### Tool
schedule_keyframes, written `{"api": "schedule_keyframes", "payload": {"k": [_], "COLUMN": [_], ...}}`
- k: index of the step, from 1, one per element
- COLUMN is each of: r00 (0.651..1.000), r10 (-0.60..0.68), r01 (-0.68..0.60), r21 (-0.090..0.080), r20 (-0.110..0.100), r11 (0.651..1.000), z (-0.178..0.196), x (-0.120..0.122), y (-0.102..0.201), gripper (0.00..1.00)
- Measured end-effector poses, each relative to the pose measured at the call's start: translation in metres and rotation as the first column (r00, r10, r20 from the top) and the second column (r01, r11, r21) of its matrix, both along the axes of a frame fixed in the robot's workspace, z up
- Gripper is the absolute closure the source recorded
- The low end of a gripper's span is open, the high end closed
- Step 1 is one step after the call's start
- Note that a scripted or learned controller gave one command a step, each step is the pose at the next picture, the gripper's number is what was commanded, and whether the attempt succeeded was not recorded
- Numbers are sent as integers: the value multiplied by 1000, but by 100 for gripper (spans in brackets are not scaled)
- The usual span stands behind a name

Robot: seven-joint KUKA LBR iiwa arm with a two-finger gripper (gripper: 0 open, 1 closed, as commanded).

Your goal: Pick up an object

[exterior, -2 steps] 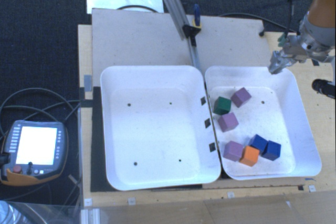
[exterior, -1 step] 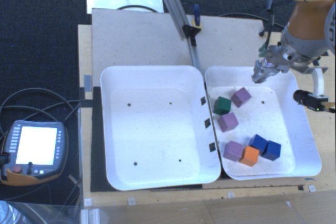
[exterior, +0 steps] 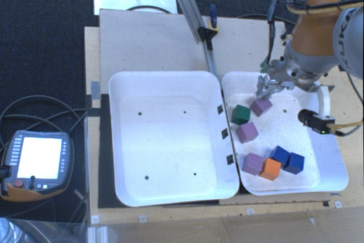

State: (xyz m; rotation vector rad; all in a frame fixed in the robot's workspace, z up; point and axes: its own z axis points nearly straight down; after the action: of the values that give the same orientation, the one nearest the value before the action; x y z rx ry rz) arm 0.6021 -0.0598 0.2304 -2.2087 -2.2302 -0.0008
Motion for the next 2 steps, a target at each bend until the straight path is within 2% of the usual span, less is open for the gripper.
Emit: {"api": "schedule_keyframes", "payload": {"k": [1,2], "r00": [1000,1000], "r10": [2,1], "r01": [-2,-1], "r21": [1,0], "r20": [1,1], "r11": [1000,1000], "z": [4,-7], "x": [-18,-32], "y": [61,113], "gripper": [100,100]}}
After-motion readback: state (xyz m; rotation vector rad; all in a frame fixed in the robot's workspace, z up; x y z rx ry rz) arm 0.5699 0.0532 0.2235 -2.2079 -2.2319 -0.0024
